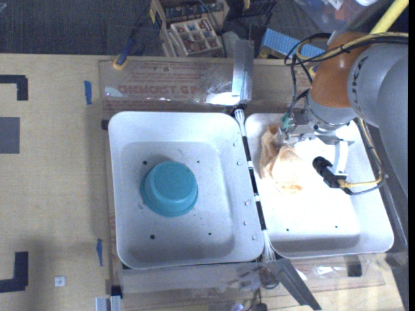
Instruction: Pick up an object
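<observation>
A pale orange, crumpled soft object (283, 164) lies at the left side of the right bin (331, 229). My gripper (290, 130) hangs over the object's upper end, under the orange wrist band, at the back of that bin. A teal upturned bowl (170, 187) sits in the middle of the left bin (130, 141), far from the gripper. The overexposed bin floor and the wrist hide how the object meets the gripper.
A black cable connector (326, 172) on the arm hangs over the right bin, just right of the soft object. A metal divider (251, 173) separates the bins. A clear plastic sheet (168, 86) lies behind the left bin.
</observation>
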